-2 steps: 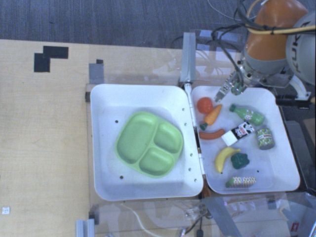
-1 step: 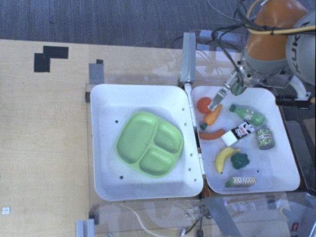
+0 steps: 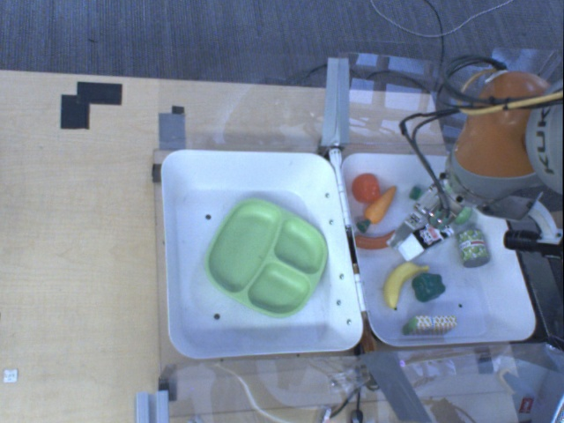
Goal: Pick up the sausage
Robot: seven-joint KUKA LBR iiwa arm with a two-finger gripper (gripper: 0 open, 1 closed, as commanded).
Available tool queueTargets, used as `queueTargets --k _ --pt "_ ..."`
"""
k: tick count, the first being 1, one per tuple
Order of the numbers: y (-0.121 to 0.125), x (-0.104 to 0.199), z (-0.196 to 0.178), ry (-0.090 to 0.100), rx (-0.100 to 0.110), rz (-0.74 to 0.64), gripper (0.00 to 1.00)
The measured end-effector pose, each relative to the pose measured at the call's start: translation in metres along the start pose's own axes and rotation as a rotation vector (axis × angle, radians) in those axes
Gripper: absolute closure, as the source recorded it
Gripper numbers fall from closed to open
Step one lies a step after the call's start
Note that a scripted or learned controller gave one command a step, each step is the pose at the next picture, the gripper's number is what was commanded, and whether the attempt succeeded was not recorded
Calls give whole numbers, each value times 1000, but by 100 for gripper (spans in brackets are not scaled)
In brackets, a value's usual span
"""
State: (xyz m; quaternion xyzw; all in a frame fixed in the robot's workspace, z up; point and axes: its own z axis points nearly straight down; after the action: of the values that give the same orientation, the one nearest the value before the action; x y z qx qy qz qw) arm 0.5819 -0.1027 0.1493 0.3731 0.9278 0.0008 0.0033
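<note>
The sausage is a short reddish-brown link lying flat near the left wall of the right bin, just below a carrot. My gripper reaches in from the right and hangs low over the bin, its tip right at the sausage's right end. The gripper's body hides whether it touches the sausage. The sausage rests on the bin floor.
A red tomato and an orange carrot lie above the sausage. A banana, broccoli and corn cob lie below the gripper, and a green jar stands to its right. The left bin holds a green divided plate.
</note>
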Motion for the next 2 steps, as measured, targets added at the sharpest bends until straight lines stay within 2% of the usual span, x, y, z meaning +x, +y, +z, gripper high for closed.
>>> queueTargets --k 1,2 --pt "-6 14 59 -6 -5 -24 0" --pt "39 -30 60 -5 -4 45 0"
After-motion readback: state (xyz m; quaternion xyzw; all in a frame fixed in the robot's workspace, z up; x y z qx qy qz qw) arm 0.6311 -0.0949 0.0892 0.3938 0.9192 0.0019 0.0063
